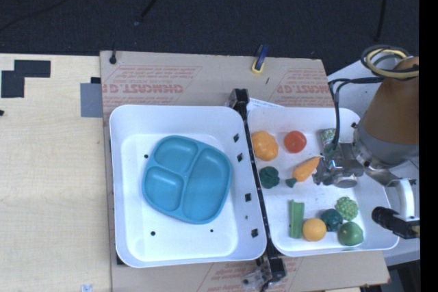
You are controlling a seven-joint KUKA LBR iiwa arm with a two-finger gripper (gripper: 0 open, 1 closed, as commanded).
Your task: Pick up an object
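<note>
Jaws low in the right bin, beside the carrot.

Carrot (306,168): small, orange, tapered, lying at a slant mid-bin with a green tip at its lower left end. My jaws (327,172) sit just off its right end; whether they stand wide or narrow I cannot tell. My arm (390,116) reaches in from the right over the right bin (311,247). Orange lemon (265,145), red tomato (295,141) and dark green piece (269,177) lie close by on the left. Open floor lies below my jaws. Left bin (126,215) holds a blue divided plate (187,178).
</note>
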